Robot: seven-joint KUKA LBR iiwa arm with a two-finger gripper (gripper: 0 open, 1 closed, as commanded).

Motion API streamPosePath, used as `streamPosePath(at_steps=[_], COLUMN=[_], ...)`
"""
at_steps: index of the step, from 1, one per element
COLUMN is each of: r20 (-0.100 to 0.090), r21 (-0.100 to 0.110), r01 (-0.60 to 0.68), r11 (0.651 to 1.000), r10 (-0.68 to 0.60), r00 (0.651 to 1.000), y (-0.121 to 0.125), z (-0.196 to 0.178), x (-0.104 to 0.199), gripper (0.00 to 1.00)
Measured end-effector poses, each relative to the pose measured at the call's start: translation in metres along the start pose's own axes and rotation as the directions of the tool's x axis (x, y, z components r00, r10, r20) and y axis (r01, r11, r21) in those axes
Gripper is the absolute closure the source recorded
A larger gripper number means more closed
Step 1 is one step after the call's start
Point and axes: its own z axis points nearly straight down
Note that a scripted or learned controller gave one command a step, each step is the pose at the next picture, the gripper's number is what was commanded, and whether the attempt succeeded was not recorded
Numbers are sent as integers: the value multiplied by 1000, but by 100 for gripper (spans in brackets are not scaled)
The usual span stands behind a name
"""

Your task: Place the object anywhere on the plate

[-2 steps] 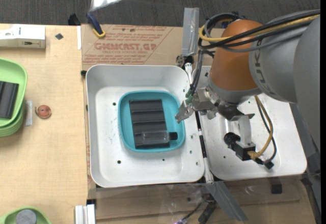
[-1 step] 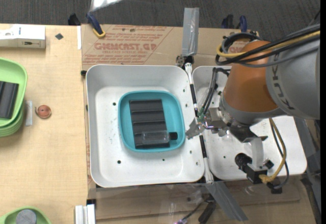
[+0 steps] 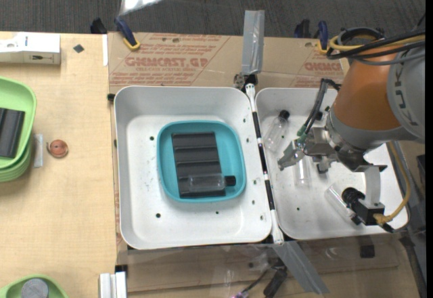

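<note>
A teal plate (image 3: 166, 154) lies in the middle of the left bin (image 3: 135, 215). On it rests a black ridged block (image 3: 196, 158), with a small black piece (image 3: 231, 181) at its near right corner. My gripper (image 3: 302, 156) hangs low over the right bin (image 3: 298, 219), right of the divider and apart from the plate. A clear plastic bottle with a black cap (image 3: 274, 131) lies just left of the gripper. Another clear bottle (image 3: 342, 196) lies at the bin's near right. Whether anything sits in the gripper is hidden by its own body.
Cardboard (image 3: 176, 56) stands behind the bins. A green dish (image 3: 20, 97) with a dark item sits at the far left, beside a small orange disc (image 3: 57, 148). A white box (image 3: 30, 48) lies at the back left. Yellow and black cables (image 3: 358, 43) trail behind the arm.
</note>
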Motion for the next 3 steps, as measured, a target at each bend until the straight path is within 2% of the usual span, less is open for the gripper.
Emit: streamPosePath(at_steps=[1,2,3], r20=[0,-1,-1], r21=[-2,1,1], r01=[17,-75,-76], r11=[1000,997,997], r10=[-17,75,76], r00=[1000,997,997], y=[18,-25,-25], z=[-34,0,0], x=[-45,-34,-34], gripper=[0,0,0])
